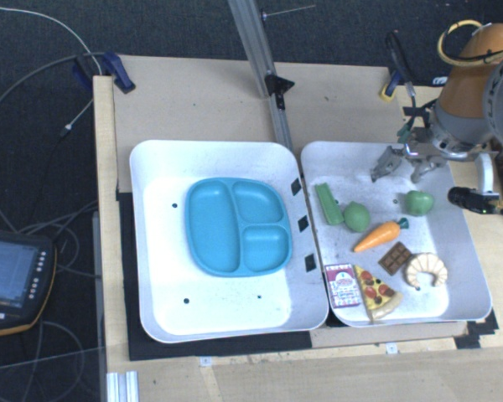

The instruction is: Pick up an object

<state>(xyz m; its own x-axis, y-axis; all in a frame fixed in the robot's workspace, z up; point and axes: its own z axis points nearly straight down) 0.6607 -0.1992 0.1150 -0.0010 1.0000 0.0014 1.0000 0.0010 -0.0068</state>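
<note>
My gripper (404, 167) hangs over the back of the right bin (478, 258), its two fingers spread open with nothing between them. Just below and right of it lies a green apple (418, 201). Further forward sit a green ball (357, 217), a green stick (328, 203), an orange carrot (378, 235), a brown chocolate piece (394, 258), a croissant (426, 270), a pizza slice (378, 292) and a small red card (341, 285).
The left bin (151, 249) holds a blue divided plate (236, 226). A metal pole (256, 40) slants across the bench behind the bins. Clamps and cables sit at the bench's back edge; a pendant lies at far left.
</note>
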